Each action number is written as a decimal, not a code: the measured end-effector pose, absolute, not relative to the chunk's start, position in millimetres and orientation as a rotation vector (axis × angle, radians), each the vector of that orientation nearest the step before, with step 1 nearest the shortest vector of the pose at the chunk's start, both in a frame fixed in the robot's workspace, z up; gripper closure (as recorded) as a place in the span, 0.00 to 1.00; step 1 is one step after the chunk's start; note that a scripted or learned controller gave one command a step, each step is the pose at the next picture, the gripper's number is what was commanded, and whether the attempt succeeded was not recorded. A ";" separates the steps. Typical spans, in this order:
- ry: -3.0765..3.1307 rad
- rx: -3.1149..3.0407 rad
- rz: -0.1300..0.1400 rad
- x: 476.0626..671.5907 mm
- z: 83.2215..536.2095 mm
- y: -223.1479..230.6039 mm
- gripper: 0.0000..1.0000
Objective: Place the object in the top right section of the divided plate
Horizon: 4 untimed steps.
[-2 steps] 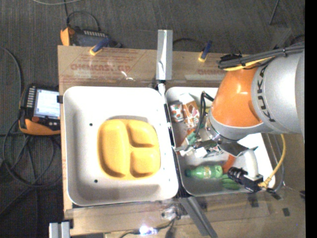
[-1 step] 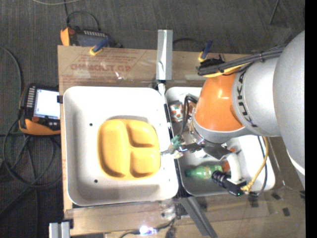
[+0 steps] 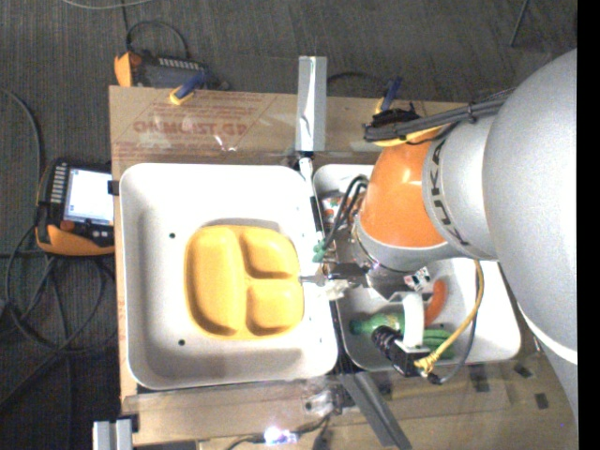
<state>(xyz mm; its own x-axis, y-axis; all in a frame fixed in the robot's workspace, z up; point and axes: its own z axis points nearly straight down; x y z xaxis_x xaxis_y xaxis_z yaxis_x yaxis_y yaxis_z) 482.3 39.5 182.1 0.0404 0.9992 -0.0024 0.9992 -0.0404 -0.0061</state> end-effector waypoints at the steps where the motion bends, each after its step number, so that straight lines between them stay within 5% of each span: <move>1: -2.059 -2.371 0.006 483.3 182.7 5.9 1.00; 3: -1.895 -2.504 0.011 482.2 187.0 60.1 1.00; 4: -1.724 -2.625 0.009 483.0 191.5 45.3 1.00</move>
